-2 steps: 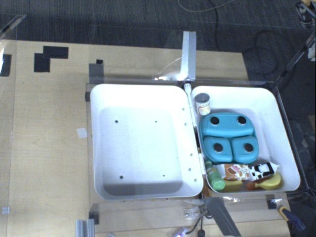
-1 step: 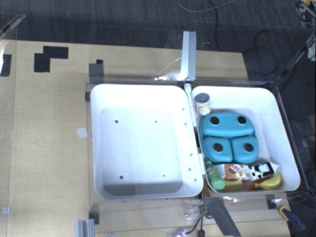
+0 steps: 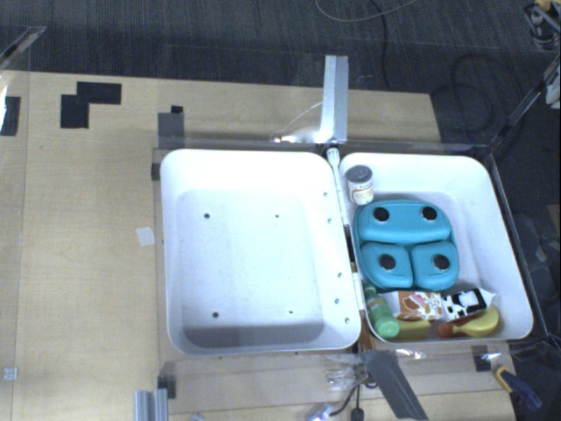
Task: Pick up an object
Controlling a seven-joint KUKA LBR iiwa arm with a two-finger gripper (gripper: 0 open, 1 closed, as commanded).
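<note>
The right bin (image 3: pixel 473 182) holds several objects. A large teal plastic piece (image 3: pixel 405 244) with round holes lies across its middle. A small jar with a grey lid (image 3: pixel 358 185) stands at the bin's back left corner. Along the front edge lie a green bottle (image 3: pixel 380 316), a flat printed packet with a black and white cow pattern (image 3: pixel 436 305) and a yellow banana-shaped toy (image 3: pixel 480 324).
The left bin (image 3: pixel 254 253) stands beside the right one, sharing a narrow divider (image 3: pixel 344 235). A metal post (image 3: pixel 336 95) rises behind the bins. Black tape marks (image 3: pixel 88 102) lie on the wooden bench at the back left. Cables run over the dark floor behind.
</note>
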